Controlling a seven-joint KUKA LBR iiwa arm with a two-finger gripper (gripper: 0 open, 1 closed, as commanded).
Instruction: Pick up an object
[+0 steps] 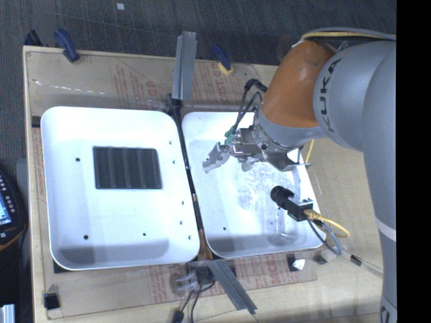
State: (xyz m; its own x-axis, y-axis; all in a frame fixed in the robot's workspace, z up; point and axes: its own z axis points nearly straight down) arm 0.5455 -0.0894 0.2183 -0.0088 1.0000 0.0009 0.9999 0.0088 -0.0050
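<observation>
My gripper [214, 159] hangs over the upper left part of the right bin [222, 237], its grey fingers pointing left. Clear plastic items lie in this bin: a crinkled transparent piece [256, 179] just right of the gripper and under the wrist, and a transparent bottle-like object [283, 229] near the bin's front right corner. They are hard to make out against the white floor. A dark grey ribbed rectangular block [126, 167] lies flat in the middle of the left bin [67, 247], far from the gripper.
The arm's orange band [300, 86] and grey body cover the bench's right side. A black connector [288, 203] with a yellow cable [331, 226] hangs over the right bin's right edge. A metal divider bar [183, 66] stands between the bins at the back. Blue clamps [66, 44] hold the board.
</observation>
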